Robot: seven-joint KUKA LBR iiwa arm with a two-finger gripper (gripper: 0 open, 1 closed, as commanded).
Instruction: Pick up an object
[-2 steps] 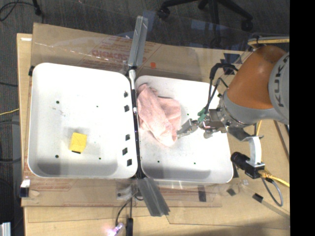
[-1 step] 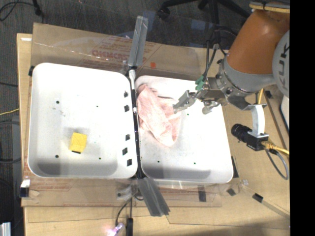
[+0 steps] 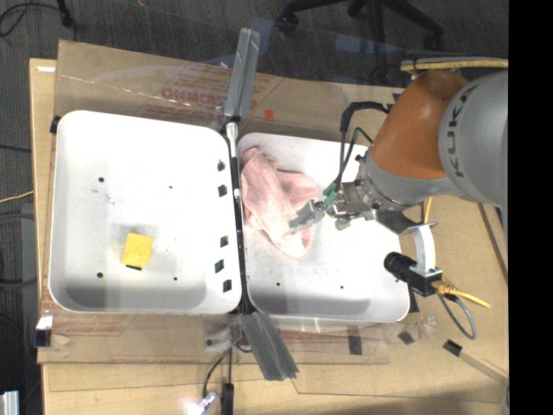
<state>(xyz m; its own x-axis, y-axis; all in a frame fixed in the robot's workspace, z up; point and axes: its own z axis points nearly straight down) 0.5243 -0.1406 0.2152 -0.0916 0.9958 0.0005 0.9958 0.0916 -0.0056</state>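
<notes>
A crumpled pink cloth (image 3: 271, 197) lies in the right bin (image 3: 346, 292), against its left wall. A yellow sponge block (image 3: 137, 251) sits in the left bin (image 3: 130, 145), toward the lower left. My gripper (image 3: 304, 217) reaches in from the right and hangs over the cloth's right edge, its metal fingertips right at the fabric. The arm's grey body and orange band sit above the right bin's right side.
A raised divider with black clips (image 3: 226, 223) separates the two bins. Cables and a black fitting (image 3: 415, 271) hang off the arm near the right bin's lower right corner. Cardboard (image 3: 155, 76) lies under the bins.
</notes>
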